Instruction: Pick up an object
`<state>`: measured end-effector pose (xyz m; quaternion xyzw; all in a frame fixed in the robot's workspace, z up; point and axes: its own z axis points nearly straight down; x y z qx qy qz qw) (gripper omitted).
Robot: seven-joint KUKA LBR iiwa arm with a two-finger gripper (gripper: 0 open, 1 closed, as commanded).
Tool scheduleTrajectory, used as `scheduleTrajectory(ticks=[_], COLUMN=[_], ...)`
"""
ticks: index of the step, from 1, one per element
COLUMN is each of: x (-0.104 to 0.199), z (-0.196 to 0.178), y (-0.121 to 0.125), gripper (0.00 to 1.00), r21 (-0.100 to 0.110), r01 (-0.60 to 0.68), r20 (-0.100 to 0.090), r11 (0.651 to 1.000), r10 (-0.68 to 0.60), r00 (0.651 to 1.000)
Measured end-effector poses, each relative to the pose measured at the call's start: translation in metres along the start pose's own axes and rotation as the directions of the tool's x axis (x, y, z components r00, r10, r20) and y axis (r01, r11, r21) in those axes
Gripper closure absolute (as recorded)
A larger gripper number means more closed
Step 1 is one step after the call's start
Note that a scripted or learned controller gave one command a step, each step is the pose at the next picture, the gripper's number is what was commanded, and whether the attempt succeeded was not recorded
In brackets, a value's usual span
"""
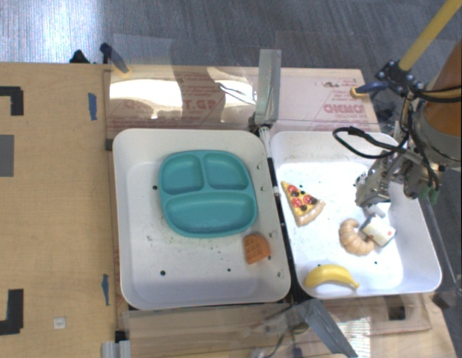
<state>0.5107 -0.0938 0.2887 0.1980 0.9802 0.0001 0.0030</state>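
Observation:
My gripper point(372, 198) hangs low over the right bin point(417, 274), near its right side. Directly below its tip lies a small white cylinder-shaped object point(380, 230), which leans against a tan croissant point(354, 237). Whether the gripper touches the white object I cannot tell. A toy pizza slice point(301, 201) lies at the bin's left side, and a yellow banana point(330, 277) rests near its front edge.
The left bin point(133, 259) holds a teal divided plate point(207, 192) and a brown bread-like piece point(256, 247) in front of it. Black cables point(357, 142) loop from the arm over the right bin's back. Cardboard lies to the left.

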Motion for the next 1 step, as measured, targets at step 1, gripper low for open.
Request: scheduleTrajectory(ticks=[1], x=[0.0394], z=[0.0625], y=[0.0158], gripper=[1.0], r21=[-0.001], r01=[0.307], r20=[-0.003], r11=[0.952], r10=[-0.307], r00=[0.952])
